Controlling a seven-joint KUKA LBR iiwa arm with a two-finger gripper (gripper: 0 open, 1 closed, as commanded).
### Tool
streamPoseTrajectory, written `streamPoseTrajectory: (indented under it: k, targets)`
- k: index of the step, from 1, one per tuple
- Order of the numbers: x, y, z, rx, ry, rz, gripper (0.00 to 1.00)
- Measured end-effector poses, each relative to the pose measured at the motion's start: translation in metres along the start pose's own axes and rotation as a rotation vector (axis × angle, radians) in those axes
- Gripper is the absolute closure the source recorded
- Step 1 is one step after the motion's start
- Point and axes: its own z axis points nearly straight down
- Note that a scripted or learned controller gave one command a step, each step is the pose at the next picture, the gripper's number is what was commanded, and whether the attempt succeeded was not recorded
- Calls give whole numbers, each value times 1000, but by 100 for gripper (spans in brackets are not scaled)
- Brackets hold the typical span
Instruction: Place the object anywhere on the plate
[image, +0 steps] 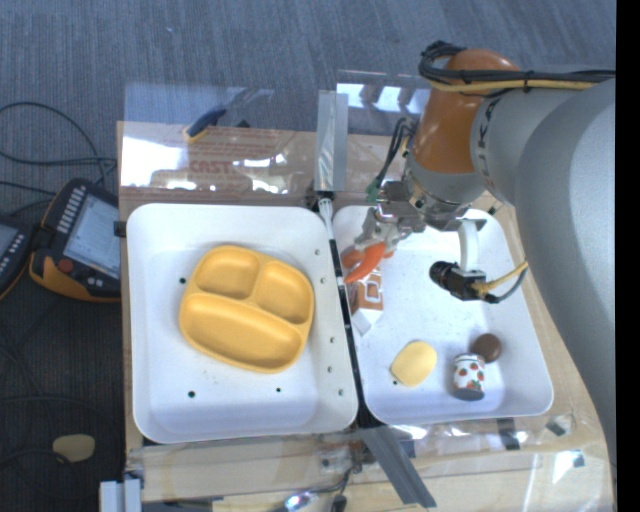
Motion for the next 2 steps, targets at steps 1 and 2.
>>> streamPoseTrajectory:
  k: [1,2]
  targets:
    - [82,-36,0,0,4,0,100]
    - [82,-36,0,0,4,0,0]
